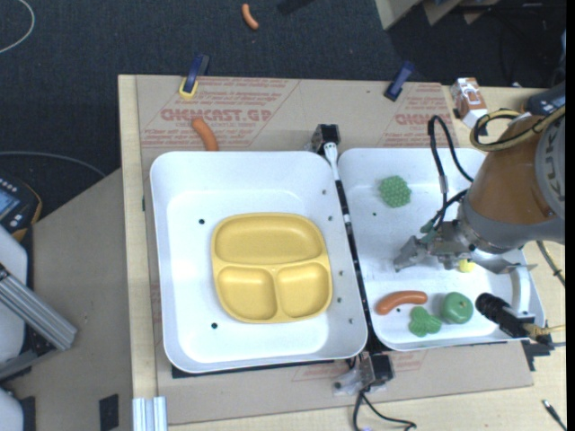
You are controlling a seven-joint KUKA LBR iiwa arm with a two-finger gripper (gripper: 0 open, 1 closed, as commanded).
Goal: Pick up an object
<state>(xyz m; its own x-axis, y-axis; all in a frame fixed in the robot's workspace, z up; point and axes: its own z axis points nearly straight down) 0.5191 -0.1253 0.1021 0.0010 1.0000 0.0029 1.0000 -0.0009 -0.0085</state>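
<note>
The right bin (503, 164) holds a bumpy green ball (393, 190) at its back. Along its front lie an orange sausage (401, 302), a green leafy piece (424, 321) and a round green piece (456, 308). My gripper (409, 257) hangs low over the middle of this bin, pointing left. It is above the sausage and in front of the green ball, touching neither. Nothing shows in its grasp. The grey arm with its orange band comes in from the right.
The left bin (180, 205) holds a yellow divided plate (269, 266). A second orange sausage (206, 134) lies on the cardboard behind the left bin. Blue clamps (192, 76) (399, 82) sit at the board's back edge.
</note>
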